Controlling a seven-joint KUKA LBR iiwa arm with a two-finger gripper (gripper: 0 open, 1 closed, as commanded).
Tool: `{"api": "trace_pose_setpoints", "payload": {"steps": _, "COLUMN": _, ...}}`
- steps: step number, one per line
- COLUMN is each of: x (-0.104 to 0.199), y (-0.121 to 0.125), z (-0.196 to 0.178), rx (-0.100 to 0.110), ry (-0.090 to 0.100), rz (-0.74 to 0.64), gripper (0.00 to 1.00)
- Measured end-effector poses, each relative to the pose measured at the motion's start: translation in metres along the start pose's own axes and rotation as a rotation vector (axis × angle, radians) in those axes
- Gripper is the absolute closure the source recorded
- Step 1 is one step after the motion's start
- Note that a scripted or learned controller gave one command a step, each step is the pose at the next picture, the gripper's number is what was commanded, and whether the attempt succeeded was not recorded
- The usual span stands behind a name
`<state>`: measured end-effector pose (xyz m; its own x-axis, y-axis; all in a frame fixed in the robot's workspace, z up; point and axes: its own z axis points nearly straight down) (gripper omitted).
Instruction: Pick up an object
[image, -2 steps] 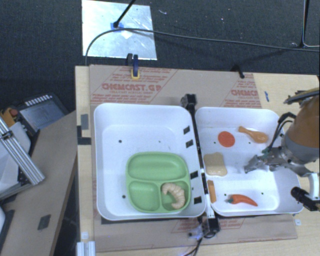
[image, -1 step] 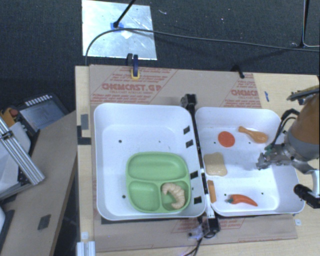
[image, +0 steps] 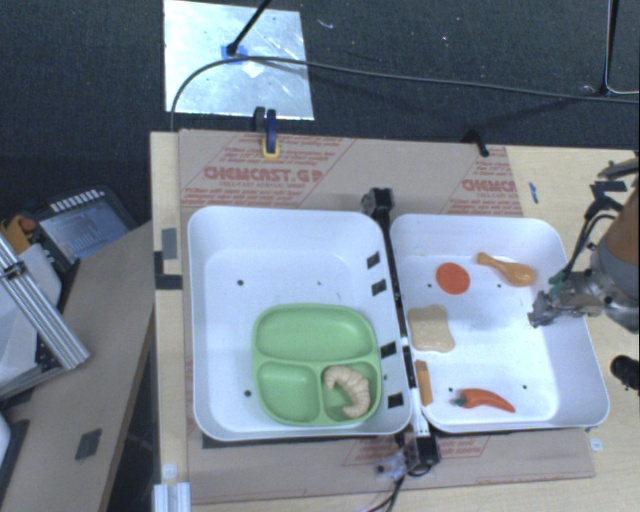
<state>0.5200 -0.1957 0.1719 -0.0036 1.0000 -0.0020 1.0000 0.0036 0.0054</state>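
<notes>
The right bin (image: 560, 250) holds a red-orange disc (image: 452, 277), a tan spoon-shaped piece (image: 507, 268), a beige bread slice (image: 431, 328), a small orange stick (image: 423, 382) and a red chili pepper (image: 486, 400). My gripper (image: 543, 309) hangs at the bin's right side, over bare white floor, right of the bread slice and below the spoon-shaped piece. Nothing shows between its tips. In the left bin (image: 230, 240) a green divided plate (image: 290, 345) carries a pale shrimp-like piece (image: 347, 389).
Both bins rest on a cardboard sheet (image: 300, 170) on the bench. A black divider clip (image: 379, 200) sits between the bins at the back. Cables run across the dark floor behind. Aluminium framing and a device stand at the far left.
</notes>
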Motion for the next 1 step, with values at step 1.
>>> {"api": "trace_pose_setpoints", "payload": {"steps": 1, "x": -0.0074, "y": -0.0056, "z": -0.057, "rx": -0.002, "ry": -0.001, "rz": 0.001, "gripper": 1.0}}
